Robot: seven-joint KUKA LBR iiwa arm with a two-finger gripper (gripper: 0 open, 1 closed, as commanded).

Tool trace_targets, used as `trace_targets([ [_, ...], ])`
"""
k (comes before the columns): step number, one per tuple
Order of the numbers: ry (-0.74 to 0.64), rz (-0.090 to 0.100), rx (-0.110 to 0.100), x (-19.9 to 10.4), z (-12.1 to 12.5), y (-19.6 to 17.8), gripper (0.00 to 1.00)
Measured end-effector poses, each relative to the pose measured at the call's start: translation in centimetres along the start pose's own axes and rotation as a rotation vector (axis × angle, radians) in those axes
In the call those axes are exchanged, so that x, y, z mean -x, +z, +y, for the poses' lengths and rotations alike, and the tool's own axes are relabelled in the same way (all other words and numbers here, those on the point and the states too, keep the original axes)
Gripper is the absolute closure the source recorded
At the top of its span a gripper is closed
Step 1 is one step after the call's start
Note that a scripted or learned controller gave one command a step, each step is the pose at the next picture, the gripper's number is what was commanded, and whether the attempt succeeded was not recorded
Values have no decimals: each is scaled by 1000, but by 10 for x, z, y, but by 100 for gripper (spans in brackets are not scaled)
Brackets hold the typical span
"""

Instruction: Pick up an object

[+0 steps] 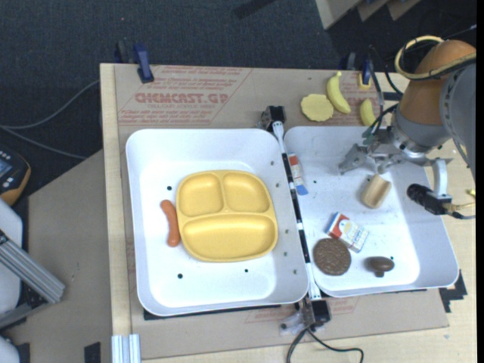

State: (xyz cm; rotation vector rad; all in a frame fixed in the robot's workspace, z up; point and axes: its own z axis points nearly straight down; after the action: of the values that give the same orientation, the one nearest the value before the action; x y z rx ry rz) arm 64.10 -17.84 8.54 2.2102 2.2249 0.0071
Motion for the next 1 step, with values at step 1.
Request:
trace_targets([
  [1,6,22,-24,40,26,0,0],
])
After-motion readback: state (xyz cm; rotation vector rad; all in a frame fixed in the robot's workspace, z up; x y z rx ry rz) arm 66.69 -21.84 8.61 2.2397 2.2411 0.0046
